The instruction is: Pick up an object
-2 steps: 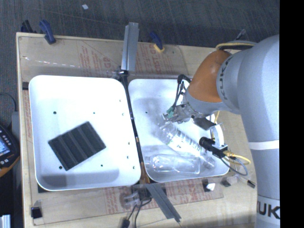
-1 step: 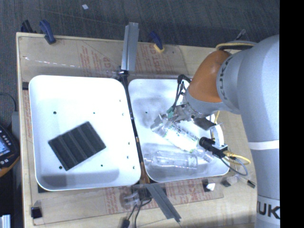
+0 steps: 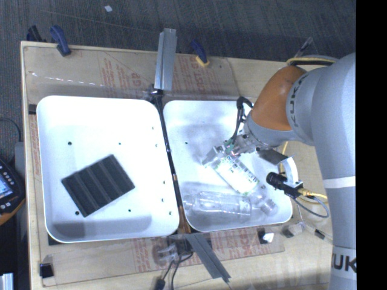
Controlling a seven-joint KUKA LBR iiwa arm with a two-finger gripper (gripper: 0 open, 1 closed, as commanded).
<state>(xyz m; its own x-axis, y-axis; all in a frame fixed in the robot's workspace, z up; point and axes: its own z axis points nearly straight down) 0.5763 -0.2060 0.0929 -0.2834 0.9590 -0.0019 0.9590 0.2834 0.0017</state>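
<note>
Arm (image 3: 338, 162): white letters "KU" at its lower end, cut off by the edge.
Worktop (image 3: 109, 71): faint red print, unreadable.

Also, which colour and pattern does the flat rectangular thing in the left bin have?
The flat ribbed rectangular pad is black with parallel ridges, seen in the camera view.

A flat black ribbed rectangular pad (image 3: 98, 184) lies in the left shallow white bin (image 3: 54, 110). In the right shallow white bin (image 3: 187, 110), a clear plastic bottle (image 3: 227, 204) lies along the near wall, a white-and-green rectangular packet (image 3: 237, 174) just behind it.
</note>
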